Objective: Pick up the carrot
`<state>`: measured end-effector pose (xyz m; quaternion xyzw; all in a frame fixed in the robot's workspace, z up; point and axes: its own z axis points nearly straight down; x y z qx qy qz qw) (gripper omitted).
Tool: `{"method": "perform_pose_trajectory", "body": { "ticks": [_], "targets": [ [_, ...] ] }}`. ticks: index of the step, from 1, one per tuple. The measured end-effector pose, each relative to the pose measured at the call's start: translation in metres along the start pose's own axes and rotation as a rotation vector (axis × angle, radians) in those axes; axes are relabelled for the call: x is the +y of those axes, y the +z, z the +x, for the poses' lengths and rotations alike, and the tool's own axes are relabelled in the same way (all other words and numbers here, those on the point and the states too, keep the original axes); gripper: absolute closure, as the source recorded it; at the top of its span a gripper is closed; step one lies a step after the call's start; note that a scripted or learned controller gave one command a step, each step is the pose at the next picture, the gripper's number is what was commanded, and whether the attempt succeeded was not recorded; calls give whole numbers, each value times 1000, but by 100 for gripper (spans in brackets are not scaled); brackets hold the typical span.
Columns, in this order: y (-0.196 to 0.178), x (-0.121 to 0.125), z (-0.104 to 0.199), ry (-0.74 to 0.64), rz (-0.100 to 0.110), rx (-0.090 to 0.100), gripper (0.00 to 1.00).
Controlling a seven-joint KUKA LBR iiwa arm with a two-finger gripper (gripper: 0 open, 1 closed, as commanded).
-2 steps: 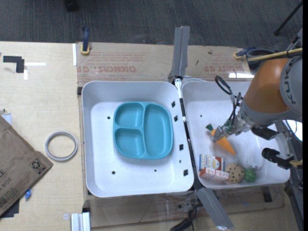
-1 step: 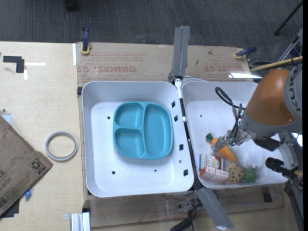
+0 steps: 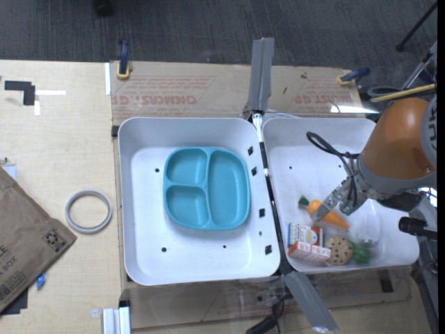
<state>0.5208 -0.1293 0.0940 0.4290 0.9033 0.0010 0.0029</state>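
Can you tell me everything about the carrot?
The carrot is small, orange and toy-like, with a bit of green at its left end. It lies on its side in the right bin, pointing toward the lower right. The gripper is right over its middle, hiding part of it. Just below sit a small carton and a cookie; I can't tell if they touch it.

My arm [image 3: 400, 141] shows a rounded, glossy orange band above a grey wrist section. A black cable [image 3: 327, 147] loops off the wrist. The tool [image 3: 338, 202] is slim, grey metal with dark fittings.
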Motion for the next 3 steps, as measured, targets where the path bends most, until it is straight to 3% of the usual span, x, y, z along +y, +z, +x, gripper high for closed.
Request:
{"method": "perform_pose_trajectory", "body": {
  "ticks": [1, 2, 3],
  "targets": [
    [2, -1, 1, 0, 3, 3, 0],
    [-7, -2, 0, 5, 2, 3, 100],
    [-97, 67, 20, 195, 6, 4, 100]
  ]
}}
